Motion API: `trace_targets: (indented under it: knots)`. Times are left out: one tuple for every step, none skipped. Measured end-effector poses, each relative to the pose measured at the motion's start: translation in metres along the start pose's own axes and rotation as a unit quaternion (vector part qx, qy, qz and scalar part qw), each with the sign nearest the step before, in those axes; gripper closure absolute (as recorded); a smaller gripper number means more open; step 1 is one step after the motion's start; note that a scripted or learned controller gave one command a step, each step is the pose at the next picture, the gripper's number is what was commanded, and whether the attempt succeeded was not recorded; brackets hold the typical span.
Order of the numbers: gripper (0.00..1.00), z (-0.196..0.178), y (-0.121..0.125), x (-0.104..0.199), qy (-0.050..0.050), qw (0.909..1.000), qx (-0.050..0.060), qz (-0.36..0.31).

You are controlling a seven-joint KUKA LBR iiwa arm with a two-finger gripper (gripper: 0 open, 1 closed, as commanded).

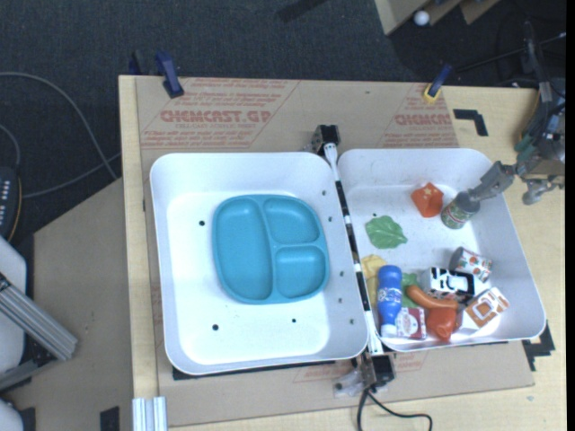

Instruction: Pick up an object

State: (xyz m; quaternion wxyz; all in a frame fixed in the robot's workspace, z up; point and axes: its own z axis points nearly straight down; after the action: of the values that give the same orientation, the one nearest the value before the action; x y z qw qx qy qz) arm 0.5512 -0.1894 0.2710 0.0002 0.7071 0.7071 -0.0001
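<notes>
Camera view: end effector (460, 211) low in right bin (530, 281), just right of an orange-red block (429, 199); whether it grips anything can't be told. Green leaf (386, 232), blue bottle (389, 296) nearer; blue divided plate (269, 246) in left bin (180, 268).

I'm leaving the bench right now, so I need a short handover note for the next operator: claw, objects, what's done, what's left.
Claw: down in the right bin, near its far right side; whether it is open or shut can't be told.
Objects: orange block just left of the claw, green leaf mid-bin, blue bottle and a pile of small toys at the near edge. Blue divided plate sits in the left bin.
Done: nothing seen lifted.
Left: grasp and lift one object.
</notes>
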Motion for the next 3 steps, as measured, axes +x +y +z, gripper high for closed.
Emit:
trace_targets:
  knots:
    - [0.00, 0.105, 0.039, 0.022, 0.001, 1.0000, 0.001, 0.000]
    - [0.00, 0.164, 0.083, 0.026, 0.000, 1.0000, 0.000, 0.000]
    - [0.00, 0.186, 0.099, -0.010, -0.001, 1.0000, -0.001, 0.000]
